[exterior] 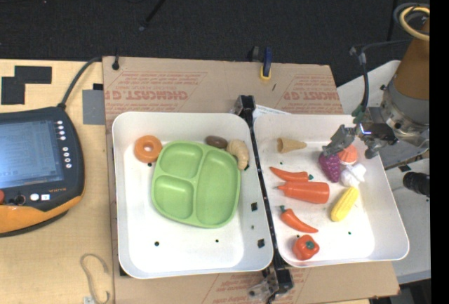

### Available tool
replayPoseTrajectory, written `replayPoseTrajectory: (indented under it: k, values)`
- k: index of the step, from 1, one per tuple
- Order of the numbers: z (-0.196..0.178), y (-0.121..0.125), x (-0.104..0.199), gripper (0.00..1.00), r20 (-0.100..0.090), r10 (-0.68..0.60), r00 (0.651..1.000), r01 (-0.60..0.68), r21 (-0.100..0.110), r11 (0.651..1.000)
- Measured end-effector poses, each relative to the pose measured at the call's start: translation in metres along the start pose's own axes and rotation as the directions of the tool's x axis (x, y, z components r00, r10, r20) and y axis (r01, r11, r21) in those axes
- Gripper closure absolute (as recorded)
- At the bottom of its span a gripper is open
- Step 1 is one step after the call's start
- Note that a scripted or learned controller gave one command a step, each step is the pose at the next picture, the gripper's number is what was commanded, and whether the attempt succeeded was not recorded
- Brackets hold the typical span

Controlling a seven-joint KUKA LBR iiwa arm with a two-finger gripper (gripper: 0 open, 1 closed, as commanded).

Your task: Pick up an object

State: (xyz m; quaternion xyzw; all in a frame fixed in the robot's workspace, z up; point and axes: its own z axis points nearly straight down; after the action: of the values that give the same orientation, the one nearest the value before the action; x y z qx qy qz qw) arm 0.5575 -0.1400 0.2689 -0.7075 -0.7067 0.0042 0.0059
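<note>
My gripper [356, 144] reaches in from the right over the right bin [393, 225], its two dark fingers spread open. Just below and between the fingertips lie a bunch of purple grapes [331, 166] and a small orange-pink piece [349, 154], with a white piece [355, 173] beside them. I cannot see that the fingers hold anything. Elsewhere in this bin are a yellow corn cob [344, 203], a carrot [305, 191], a red chili [289, 173], a cone [290, 145], a small red-orange pepper [297, 220] and a red tomato-like piece [306, 247].
The left bin [133, 239] holds a green divided plate [196, 184], an orange donut [148, 148], a brown piece [216, 142] and a beige piece [239, 152]. A tablet-like pendant [35, 166] lies at far left. A black divider [258, 183] runs between the bins.
</note>
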Motion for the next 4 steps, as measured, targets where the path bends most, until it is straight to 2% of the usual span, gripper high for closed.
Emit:
replayPoseTrajectory:
  k: [1, 3, 4]
  values:
    - [-0.007, 0.002, 0.000, 0.00, 0.002, -0.002, 1.000, 0.002, -0.011, 1.000]
    - [0.085, -0.005, 0.015, 0.00, 0.000, -0.003, 1.000, 0.003, -0.007, 1.000]
    - [0.141, 0.000, 0.023, 0.00, 0.000, -0.002, 1.000, 0.002, -0.006, 1.000]
